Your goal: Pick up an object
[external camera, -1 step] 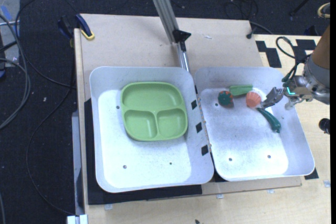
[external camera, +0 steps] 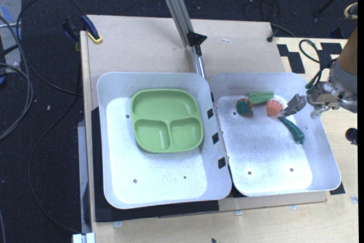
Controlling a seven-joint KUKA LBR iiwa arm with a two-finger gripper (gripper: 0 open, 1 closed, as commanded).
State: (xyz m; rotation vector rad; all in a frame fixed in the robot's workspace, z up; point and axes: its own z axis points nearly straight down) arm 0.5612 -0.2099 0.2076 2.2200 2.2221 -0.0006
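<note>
Several small toys lie in the right bin [external camera: 273,168]. At its far side are a round green and red piece [external camera: 244,107], a long green piece [external camera: 260,98] and an orange-pink ball [external camera: 274,107]. A teal curved piece [external camera: 294,129] lies a little nearer the front. My gripper [external camera: 295,104] reaches in from the right, just right of the ball and above the teal piece's upper end. It stands open with nothing between its fingers.
The left bin [external camera: 159,179] holds a light green divided plate [external camera: 168,120]. A grey metal pole [external camera: 177,3] slants down to the seam between the bins. Black cables run across the dark floor around the bench.
</note>
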